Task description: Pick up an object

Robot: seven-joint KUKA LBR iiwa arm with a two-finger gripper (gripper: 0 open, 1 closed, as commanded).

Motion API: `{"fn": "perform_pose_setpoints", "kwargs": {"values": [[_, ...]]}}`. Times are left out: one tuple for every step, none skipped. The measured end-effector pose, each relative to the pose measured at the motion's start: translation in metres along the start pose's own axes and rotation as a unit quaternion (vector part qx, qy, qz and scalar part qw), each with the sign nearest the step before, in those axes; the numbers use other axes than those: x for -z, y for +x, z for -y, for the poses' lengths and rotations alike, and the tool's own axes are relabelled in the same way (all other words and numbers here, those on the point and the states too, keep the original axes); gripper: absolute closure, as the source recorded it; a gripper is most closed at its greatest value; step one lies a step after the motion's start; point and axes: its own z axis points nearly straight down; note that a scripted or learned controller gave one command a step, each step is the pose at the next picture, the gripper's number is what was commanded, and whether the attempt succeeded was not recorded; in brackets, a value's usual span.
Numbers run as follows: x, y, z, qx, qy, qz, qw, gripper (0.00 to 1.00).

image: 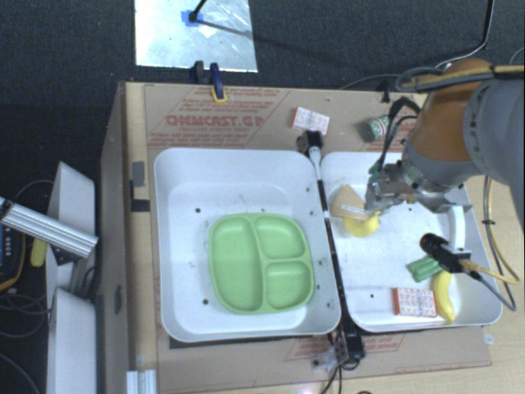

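- Camera view looks down on a bench (205, 117) with two white bins side by side.
- The grey and orange arm (459, 130) reaches in from the right, over the right bin (385, 261).
- The end effector (376, 197) is low over the top left part of the right bin.
- I cannot tell how wide the end effector is open, or if it has hold of anything.
- A tan lump (346, 197) lies just beside the end effector, close to the wall between the bins.
- A round yellow thing (361, 225) lies just below the tan lump, and the two seem to touch.
- A green block (422, 268) lies near the bottom right of the same bin.
- A banana (445, 295) lies just below the green block.
- A red and white box (414, 302) lies flat beside the banana, at the bin's front edge.
- The left bin (189, 187) holds a green plate (261, 263) with three parts.
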Motion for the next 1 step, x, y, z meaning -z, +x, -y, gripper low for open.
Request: {"fn": "perform_pose_setpoints", "kwargs": {"values": [[0.0283,-0.0051,0.0211,-0.001,0.001,0.001,1.0000,1.00]]}}
